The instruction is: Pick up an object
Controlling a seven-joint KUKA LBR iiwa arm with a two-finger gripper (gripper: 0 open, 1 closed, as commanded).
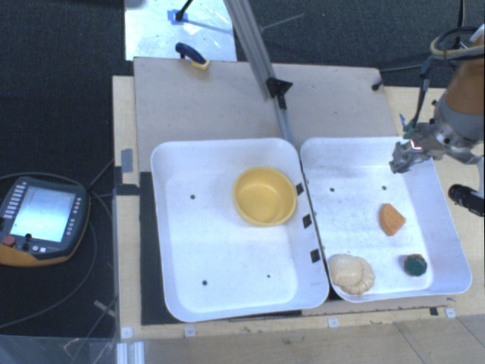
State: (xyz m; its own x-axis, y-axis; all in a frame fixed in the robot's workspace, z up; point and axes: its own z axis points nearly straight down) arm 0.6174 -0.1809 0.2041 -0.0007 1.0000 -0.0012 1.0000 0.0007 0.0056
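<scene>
Orange-banded, hovering by the right bin (356,196) far wall, well apart from the orange wedge (391,219); risking grabbing bare plastic or clipping that wall. Open or shut, can't tell.

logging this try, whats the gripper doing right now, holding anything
Gripper: over the upper right edge of the right bin, nothing seen in it; open or closed cannot be told.

The arm (464,101) is cut off by the picture's right edge, so most of it is out of view. The gripper (402,160), over the right bin's (356,158) far right corner, is too small and blurred to read
</scene>
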